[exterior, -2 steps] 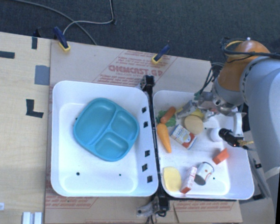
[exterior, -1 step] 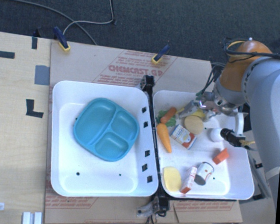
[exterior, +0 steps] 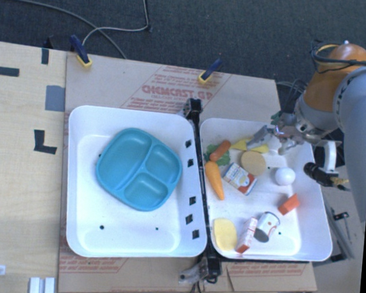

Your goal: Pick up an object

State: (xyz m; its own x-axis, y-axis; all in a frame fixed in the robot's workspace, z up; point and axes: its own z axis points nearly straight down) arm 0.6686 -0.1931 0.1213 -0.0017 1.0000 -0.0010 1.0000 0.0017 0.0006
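Note:
My gripper [exterior: 274, 140] hangs over the far part of the right bin [exterior: 323, 217], open, with nothing between its fingers. Just in front of it lie a tan round piece [exterior: 253, 162] and a white ball [exterior: 285, 177]. A long orange carrot [exterior: 214, 180] lies by the bin's left wall, with a red and white box [exterior: 238, 178] beside it. A smaller orange vegetable with a green top [exterior: 219, 150] and a yellow piece [exterior: 240, 143] sit left of the gripper. Nearer the front are an orange wedge [exterior: 289, 203], a small can [exterior: 266, 226], a red and white tube [exterior: 247, 236] and a yellow slice [exterior: 224, 233].
The left bin [exterior: 72, 164] holds a blue divided plate [exterior: 139, 169]. The grey arm with its orange band [exterior: 334, 80] comes in from the upper right. Yellow and blue clamps [exterior: 209, 71] pin the cardboard at the back edge.

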